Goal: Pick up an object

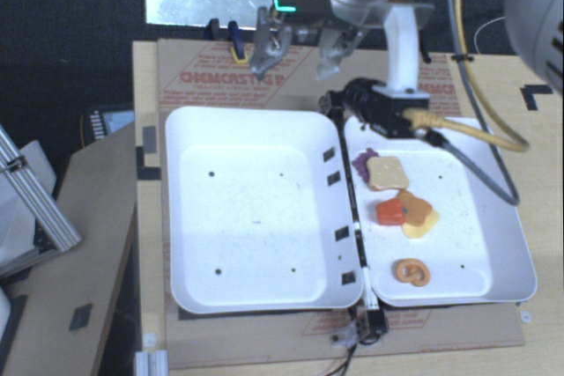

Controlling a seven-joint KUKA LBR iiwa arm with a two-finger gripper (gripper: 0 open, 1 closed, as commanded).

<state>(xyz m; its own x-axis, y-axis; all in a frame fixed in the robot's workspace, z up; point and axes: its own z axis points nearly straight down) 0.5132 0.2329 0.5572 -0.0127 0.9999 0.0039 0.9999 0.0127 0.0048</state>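
My gripper (300, 48) hangs high over the far edge of the bench, behind the two bins, its two fingers spread apart with nothing between them. In the right bin (493, 233) lie a tan slice of bread (388, 173) over a purple piece (362, 161), a red piece (389, 211), a yellow-orange piece (420, 216) and a small pretzel (411, 271). All of them rest on the bin floor, well below and to the front right of the gripper.
The left bin (247, 207) stands beside the right one, joined by a dark hinge strip (348, 207). A black fitting with a yellow hose (441, 126) crosses the right bin's far rim. Cardboard (220, 75) lies under the bins.
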